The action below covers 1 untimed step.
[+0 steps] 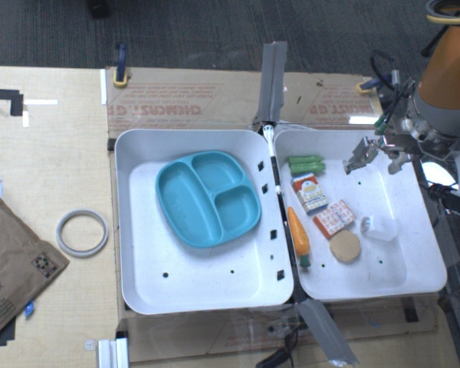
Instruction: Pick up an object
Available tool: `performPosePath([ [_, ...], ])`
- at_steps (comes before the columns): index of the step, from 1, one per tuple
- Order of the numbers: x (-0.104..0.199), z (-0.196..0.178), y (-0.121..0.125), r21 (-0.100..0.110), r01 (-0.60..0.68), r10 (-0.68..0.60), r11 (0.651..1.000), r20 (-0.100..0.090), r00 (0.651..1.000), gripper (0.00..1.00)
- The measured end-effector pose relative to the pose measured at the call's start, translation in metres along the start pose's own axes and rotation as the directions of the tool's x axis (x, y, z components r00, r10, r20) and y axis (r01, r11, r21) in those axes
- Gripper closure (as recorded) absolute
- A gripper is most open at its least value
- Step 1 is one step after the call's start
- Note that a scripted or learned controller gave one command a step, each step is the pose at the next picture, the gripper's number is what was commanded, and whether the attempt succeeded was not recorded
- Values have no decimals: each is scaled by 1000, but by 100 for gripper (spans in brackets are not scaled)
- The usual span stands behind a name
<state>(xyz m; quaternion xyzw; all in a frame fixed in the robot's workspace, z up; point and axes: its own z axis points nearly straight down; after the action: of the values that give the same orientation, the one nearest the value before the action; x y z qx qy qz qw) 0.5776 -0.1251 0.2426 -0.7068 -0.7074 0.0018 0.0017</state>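
Nothing grabbed yet: pincer (374,156) hanging with fingers apart and bare over the right bin (414,274), carton (310,192), cracker box (335,218) and carrot (297,231) lying below-left, whole pick left.

Left bin (130,228): we log one divided plate (207,198) at its centre. Right bin (414,274): we log the pea pod (305,162) at eleven o'clock, a carton (310,192) just below it, a small box (334,218) near centre, the carrot (298,234) along the nine o'clock wall, a round biscuit (345,247) at six o'clock, and a clear cup (380,227) right of centre. The gripper (374,153) hangs over one o'clock. On the bench, left of both bins, lies a tape ring (82,231).
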Motion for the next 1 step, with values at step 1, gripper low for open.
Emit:
performPosePath([
  [1,31,111,11,0,-36,36,999,0,999,0],
])
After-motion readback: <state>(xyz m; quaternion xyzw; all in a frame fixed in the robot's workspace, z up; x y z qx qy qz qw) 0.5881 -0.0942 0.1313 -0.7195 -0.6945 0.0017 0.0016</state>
